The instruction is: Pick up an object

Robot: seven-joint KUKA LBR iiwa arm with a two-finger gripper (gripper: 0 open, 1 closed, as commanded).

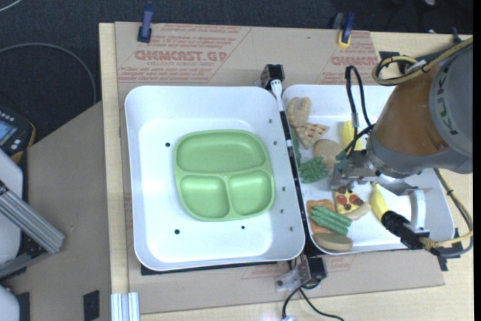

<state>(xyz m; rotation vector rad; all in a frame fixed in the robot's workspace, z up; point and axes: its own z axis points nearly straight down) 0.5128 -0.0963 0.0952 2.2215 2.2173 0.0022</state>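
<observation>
The right bin (pixel 443 225) holds several toy foods. A tan bread piece (pixel 298 110) lies at its far left, with a waffle wedge (pixel 312 134) and a tan round piece (pixel 327 149) below it. A green leafy piece (pixel 311 170) lies at the left wall. Nearer the front are a pizza slice (pixel 348 201), green beans (pixel 329 219), a tan lump (pixel 337 241) and a yellow banana (pixel 378 201). My gripper (pixel 344 175) hangs low in the bin, between the leafy piece and the pizza slice, just above them. The wrist hides what is under it.
The left bin (pixel 150 229) holds a green divided plate (pixel 224 174). A yellow piece (pixel 346 133) stands beside a black cable (pixel 352 98) that loops off the arm. The grey and orange arm covers the right bin's right half. Blue clamps (pixel 145 24) grip the bench's far edge.
</observation>
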